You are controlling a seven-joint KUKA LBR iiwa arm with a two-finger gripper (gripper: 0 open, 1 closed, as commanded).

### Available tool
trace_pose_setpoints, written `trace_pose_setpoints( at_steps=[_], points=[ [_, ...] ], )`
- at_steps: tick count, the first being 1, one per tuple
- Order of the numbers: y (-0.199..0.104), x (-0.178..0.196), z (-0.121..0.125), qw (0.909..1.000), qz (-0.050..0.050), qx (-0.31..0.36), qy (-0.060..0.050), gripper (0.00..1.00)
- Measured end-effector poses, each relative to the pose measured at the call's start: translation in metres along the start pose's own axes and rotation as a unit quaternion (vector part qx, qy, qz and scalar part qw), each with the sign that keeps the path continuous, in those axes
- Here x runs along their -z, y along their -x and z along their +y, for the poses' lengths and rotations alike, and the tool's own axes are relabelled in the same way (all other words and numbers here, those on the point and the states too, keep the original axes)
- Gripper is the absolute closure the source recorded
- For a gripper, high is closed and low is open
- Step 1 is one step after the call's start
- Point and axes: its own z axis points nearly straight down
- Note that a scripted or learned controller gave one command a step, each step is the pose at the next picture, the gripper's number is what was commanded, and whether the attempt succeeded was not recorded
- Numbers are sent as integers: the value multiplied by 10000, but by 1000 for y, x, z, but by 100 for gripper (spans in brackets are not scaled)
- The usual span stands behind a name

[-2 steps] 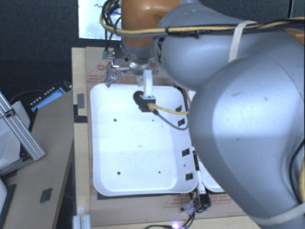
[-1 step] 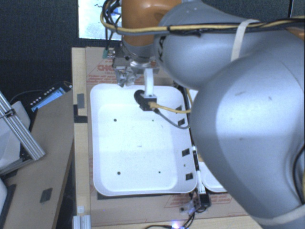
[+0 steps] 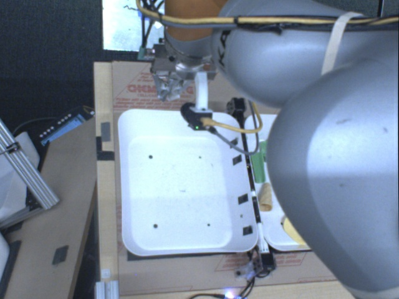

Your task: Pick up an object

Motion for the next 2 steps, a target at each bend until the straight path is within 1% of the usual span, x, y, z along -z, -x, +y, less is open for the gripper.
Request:
trace_pose_setpoints(
  at_steps=[2],
  points=[
    [0, 59, 0, 10000, -6, 5, -11, 100]
  ],
)
